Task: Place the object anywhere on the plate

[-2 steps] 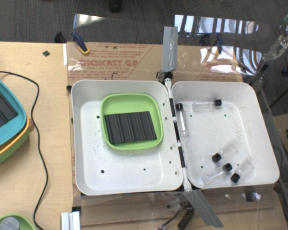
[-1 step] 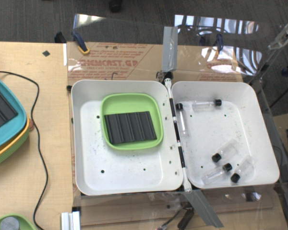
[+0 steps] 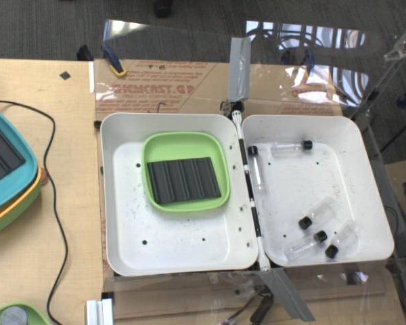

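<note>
A light-green square plastic plate (image 3: pixel 186 143) with rounded corners lies flat in the left shallow white bin (image 3: pixel 115 202), towards that bin's far side, with a dark grey ribbed rectangular pad (image 3: pixel 184 180) resting on it at a slight angle.

The neighbouring right white bin (image 3: pixel 365 181) holds five clear plastic vials with black caps, all lying on their sides and none on the plate. One vial (image 3: pixel 289 145) lies near the far wall, its cap pointing right. A second (image 3: pixel 255 171) lies along the bin's left wall, beside the seam between the two bins, cap at the far end. The other three cluster in the near right corner: one (image 3: pixel 314 217) sits towards the middle of the floor, another (image 3: pixel 306 246) just nearer, and the last (image 3: pixel 343 241) closest to the right wall. Dark specks dot the floors of both bins.

Both bins sit on a sheet of brown cardboard with red printing (image 3: pixel 159 80), laid on a pale wooden bench (image 3: pixel 47 249). A blue-handled clamp with a yellow tip (image 3: pixel 112 59) lies at the cardboard's far left corner, and a strip of grey tape (image 3: pixel 239 66) runs up from the seam. A black cable (image 3: pixel 53 181) loops across the bench past a stack of teal and green trays (image 3: pixel 10 175) at the left edge. Grey carpet (image 3: pixel 210 5) lies beyond, with black chair castors (image 3: pixel 162 7) on it.
</note>
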Robot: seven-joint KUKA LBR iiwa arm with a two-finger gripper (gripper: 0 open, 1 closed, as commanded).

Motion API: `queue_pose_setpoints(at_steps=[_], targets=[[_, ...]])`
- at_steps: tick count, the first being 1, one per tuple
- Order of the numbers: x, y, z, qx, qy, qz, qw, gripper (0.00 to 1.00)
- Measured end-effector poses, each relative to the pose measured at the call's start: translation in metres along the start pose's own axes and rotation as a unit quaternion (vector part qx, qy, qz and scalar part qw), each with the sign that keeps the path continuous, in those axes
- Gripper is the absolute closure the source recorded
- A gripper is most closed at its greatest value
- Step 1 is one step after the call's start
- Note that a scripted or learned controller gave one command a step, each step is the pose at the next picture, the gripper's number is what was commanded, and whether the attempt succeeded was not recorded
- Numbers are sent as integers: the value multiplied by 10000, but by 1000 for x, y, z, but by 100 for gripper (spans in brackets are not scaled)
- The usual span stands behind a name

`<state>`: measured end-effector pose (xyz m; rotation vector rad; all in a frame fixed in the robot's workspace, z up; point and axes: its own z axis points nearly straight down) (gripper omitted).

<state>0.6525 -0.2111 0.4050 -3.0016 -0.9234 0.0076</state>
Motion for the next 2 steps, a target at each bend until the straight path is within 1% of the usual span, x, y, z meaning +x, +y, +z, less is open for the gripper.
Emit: queue_pose_setpoints(at_steps=[1, 2], targets=[[-6, 9, 54, 5, -3, 696, 9976, 0], [-7, 8, 35, 2, 3, 1764, 9843, 0]])
